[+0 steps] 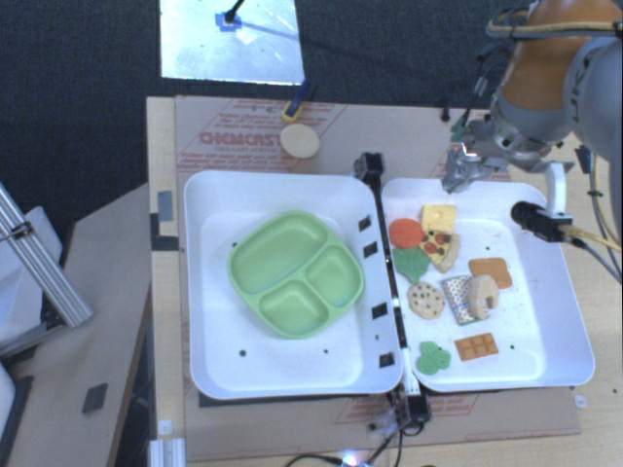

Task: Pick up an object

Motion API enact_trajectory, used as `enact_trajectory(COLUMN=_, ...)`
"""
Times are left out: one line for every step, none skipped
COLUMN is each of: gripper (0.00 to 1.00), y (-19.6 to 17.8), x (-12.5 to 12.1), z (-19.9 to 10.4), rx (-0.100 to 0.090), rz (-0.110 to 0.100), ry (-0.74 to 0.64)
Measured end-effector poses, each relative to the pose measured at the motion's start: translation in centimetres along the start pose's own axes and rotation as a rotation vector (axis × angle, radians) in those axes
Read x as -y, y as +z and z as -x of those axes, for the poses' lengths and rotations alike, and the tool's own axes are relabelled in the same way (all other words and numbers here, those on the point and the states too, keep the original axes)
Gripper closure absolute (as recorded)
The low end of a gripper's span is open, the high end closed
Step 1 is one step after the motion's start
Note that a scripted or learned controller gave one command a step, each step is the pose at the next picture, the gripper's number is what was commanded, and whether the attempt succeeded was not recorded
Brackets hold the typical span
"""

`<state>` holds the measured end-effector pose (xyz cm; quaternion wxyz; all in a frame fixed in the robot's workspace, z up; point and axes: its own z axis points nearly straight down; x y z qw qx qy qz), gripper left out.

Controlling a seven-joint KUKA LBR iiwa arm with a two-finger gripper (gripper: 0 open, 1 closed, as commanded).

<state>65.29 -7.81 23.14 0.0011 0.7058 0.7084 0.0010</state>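
Toy food heaped in the right bin [560,343], centre-right of frame

Among it a red tomato [405,233], cheese wedge [438,217], cookie [425,301], waffle [476,346]. Above, at the bin's upper edge, gripper [461,175] hanging, holding nothing; finger spread impossible to tell. Left bin [209,358] bearing a green divided plate [295,273]
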Motion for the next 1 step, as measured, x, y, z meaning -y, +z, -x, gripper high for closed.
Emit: enact_trajectory(gripper=1.00, y=1.68, x=-1.04, z=-0.26, rx=0.001, rz=-0.002, ry=-0.003)
